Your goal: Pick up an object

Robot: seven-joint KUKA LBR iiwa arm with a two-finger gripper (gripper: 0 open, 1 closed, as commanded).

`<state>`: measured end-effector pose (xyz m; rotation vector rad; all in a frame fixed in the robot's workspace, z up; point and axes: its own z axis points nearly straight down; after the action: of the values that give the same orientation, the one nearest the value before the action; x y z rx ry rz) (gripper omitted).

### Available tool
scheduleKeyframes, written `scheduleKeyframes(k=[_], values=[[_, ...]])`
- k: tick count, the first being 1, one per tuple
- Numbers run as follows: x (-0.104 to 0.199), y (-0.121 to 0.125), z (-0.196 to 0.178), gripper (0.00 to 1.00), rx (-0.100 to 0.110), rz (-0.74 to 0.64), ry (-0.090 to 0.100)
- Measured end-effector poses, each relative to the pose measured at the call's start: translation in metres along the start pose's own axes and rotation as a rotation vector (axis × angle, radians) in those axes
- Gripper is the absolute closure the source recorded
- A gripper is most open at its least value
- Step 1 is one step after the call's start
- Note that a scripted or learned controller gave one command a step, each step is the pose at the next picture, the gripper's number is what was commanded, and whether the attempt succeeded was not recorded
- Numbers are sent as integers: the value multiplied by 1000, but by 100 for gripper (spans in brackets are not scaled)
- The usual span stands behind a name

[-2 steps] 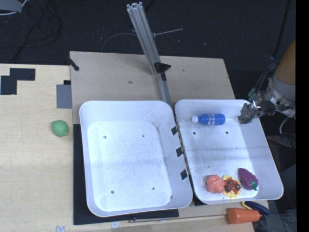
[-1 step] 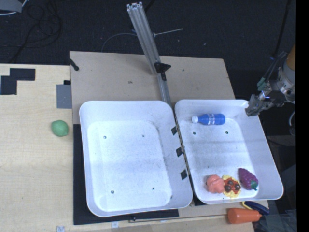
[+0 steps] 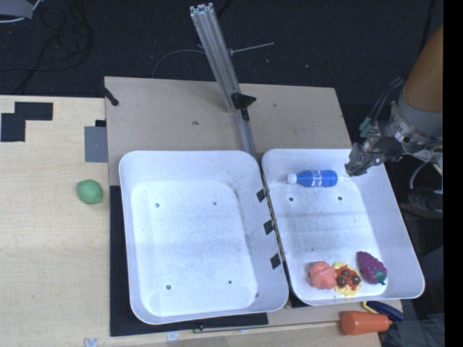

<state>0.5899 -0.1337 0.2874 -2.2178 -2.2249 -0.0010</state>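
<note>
A blue bottle with a white cap lies on its side near the back of the right bin. At that bin's front sit an orange-pink toy, a small yellow and red piece and a purple grape bunch. My gripper hangs at the bin's back right corner, just right of the bottle, with nothing visibly between its fingers. Its dark tip is too small to read.
The left bin stands beside the right one. A green ball rests on the bench to the far left. An orange toy lies outside the right bin's front edge. A metal rail slants up behind the bins.
</note>
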Motion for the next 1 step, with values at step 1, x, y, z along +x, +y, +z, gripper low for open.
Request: scheduleKeyframes(k=[1], values=[[54,-1,0,100,1,-1,1]])
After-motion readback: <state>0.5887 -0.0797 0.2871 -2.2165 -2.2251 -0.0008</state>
